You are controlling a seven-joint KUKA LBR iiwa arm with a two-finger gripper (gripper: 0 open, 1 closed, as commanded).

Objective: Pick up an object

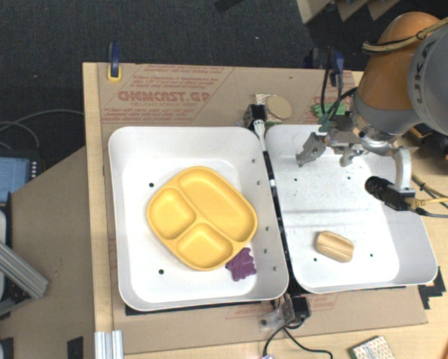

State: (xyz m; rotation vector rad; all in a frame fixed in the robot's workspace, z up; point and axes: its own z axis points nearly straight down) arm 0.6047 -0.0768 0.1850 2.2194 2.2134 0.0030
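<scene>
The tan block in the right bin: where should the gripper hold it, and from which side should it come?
Probably from straight above, closing across the short width at the middle of the tan block. It lies flat and alone on the right bin, its long axis about left to right, so both long sides are free.

Both bins white: left bin (126, 200), right bin (410, 268), each w/ small black dots. Divided plate (201, 217) yellow. Grape bunch (241, 263) purple. Bread roll (334, 246) tan. Bench board (171, 96) brown w/ red print. Arm (403, 58) grey + orange band. Gripper (330, 145) grey.
</scene>
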